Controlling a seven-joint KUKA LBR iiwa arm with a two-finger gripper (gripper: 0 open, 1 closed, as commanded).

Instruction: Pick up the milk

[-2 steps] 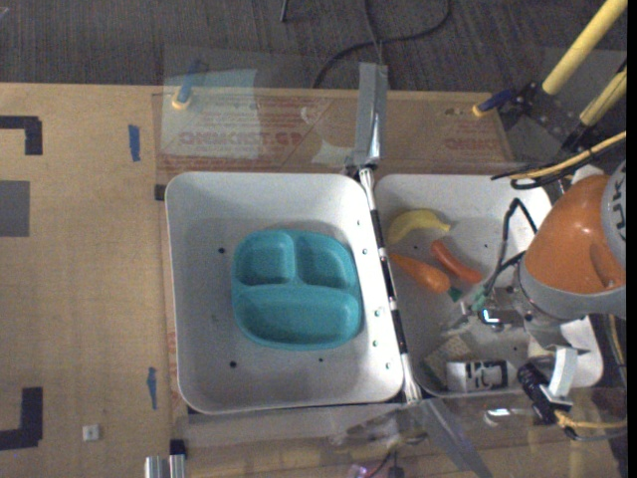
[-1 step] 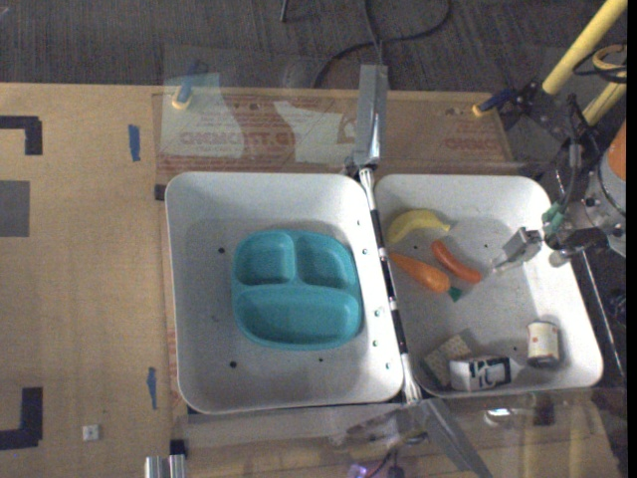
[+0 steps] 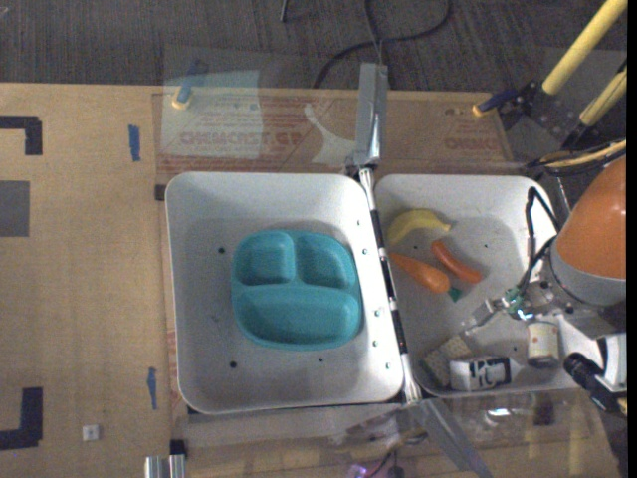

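cardboard-topped bench (image 3: 80,297), faint unreadable print, milk (image 3: 482,372) with dark label marks in right bin (image 3: 498,192), gripper (image 3: 495,309) near

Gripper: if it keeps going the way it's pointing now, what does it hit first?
The gripper points toward the view's left, slightly down. Bare floor of the right bin comes first, then probably the bin's left wall. The carrots lie above that line, the milk carton below. Depth unclear.

Glossy white plastic bins (image 3: 199,267), a smooth matt teal tray (image 3: 296,289), on brown cardboard (image 3: 80,297).
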